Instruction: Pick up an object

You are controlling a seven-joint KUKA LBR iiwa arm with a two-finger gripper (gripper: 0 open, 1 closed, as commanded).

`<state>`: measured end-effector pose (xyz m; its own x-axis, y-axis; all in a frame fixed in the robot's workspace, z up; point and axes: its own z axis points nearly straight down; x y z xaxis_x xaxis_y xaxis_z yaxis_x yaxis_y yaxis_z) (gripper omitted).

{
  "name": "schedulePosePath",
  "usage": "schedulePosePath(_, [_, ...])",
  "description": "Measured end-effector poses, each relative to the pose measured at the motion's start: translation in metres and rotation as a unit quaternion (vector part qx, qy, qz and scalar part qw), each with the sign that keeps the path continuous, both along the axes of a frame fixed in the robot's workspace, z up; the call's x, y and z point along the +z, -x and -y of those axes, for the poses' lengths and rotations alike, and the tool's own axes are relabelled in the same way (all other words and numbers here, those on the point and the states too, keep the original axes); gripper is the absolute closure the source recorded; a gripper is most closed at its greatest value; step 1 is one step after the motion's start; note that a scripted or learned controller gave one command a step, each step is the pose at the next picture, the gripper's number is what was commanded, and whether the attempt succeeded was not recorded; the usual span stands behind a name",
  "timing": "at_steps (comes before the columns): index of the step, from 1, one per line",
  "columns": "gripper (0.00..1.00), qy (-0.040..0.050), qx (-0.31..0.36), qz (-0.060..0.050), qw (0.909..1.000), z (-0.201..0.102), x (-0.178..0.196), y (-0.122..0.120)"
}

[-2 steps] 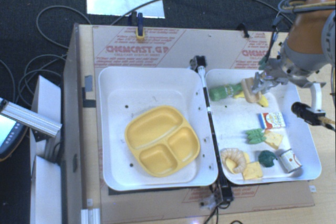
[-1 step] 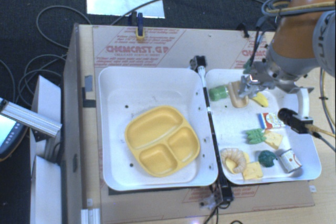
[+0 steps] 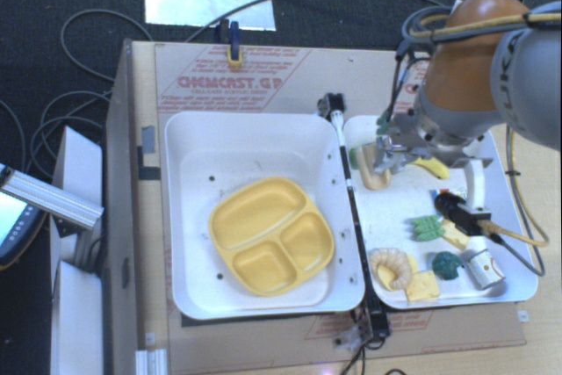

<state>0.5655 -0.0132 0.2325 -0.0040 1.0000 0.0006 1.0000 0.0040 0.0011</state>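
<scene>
Apparently your gripper (image 3: 379,155) sat low over a tan piece (image 3: 376,177) just beneath its jaws, positioned for grasping; jaw state couldn't be told.

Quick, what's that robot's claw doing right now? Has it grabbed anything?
Gripper: low in the right bin, near its far-left corner, right at a tan object. Open, closed or holding it: cannot be told from this view.

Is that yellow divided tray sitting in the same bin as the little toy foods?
No, the yellow tray lies alone in the left bin, while the toy foods are in the right bin.
</scene>
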Motion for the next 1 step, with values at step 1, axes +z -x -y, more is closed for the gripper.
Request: schedulePosePath(1, [1.0, 0.0005, -0.001, 0.0, 1.0, 0.0102, 0.02, -0.0067])
